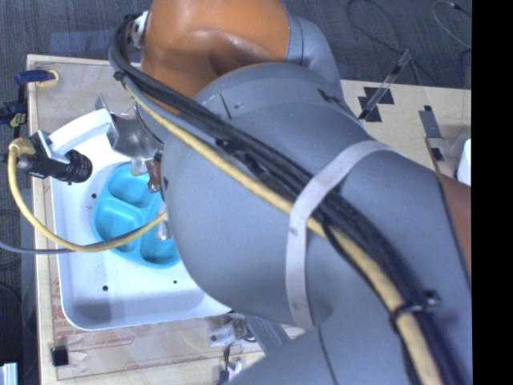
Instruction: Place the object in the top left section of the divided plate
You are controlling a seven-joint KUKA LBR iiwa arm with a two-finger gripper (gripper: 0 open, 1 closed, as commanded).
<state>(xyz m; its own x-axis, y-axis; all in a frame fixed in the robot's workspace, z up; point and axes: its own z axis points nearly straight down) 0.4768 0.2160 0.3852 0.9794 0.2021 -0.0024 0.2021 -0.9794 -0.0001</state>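
A light-blue divided plate lies in the left white bin, with raised ridges between its sections. The grey arm with its orange band covers most of the view and hides the plate's right part. The gripper's metal parts hang over the plate's upper right area, just under the arm's bulk. Nothing in the plate's visible sections stands out as a separate object, and whatever lies under the arm is hidden.
A yellow cable loops over the left bin's left wall from a black fitting. The wooden bench shows around the bin. The arm covers the right bin.
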